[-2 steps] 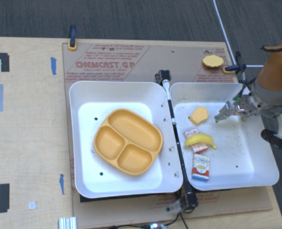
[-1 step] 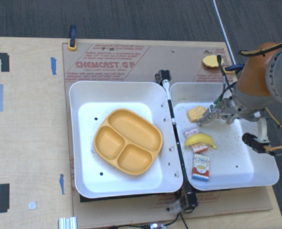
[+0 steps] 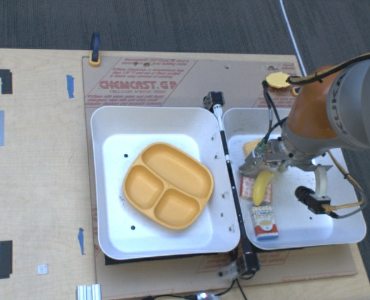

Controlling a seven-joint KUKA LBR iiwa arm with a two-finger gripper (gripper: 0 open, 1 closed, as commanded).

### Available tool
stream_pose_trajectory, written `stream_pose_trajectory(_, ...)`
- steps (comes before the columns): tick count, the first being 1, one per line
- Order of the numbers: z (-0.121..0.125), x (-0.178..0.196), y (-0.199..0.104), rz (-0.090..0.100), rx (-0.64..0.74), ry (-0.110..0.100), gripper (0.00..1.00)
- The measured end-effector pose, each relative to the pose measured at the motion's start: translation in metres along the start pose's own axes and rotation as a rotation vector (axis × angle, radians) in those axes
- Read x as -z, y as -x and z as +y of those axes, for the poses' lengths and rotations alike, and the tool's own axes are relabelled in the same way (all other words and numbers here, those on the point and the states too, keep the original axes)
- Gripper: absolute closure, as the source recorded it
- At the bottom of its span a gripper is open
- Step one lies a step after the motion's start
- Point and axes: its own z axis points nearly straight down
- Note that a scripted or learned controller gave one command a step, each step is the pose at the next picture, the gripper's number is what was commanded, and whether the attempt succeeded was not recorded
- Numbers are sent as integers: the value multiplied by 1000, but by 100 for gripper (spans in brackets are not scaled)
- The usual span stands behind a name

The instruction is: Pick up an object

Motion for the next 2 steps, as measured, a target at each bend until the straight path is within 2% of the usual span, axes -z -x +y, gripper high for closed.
stream_pose_trajectory(1, 1, 10, 0, -1, -1, 3, 100)
stream_pose_trajectory(2, -61, 99, -31, -1, -1, -3, 100)
